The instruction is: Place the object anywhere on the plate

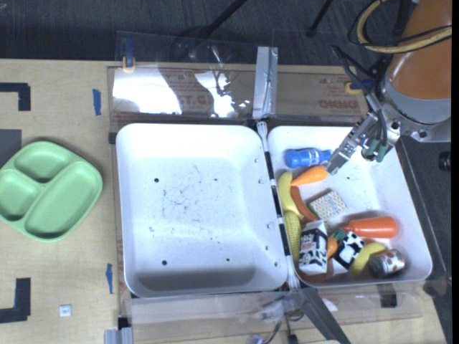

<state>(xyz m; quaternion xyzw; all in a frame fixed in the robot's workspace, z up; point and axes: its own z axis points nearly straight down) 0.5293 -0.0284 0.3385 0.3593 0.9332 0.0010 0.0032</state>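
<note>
The green divided plate lies on the wooden bench, left of both bins. My gripper hangs over the upper part of the right bin, slanting down to the left. Its tip is just beside the right end of a small orange carrot and close to a blue bottle lying behind it. Nothing can be seen held in it. The plate bears nothing.
The right bin also holds a yellow banana, a corn cob, a tan waffle-like piece, a long orange-red item, two black-and-white items and a small can. The left bin stands between gripper and plate.
</note>
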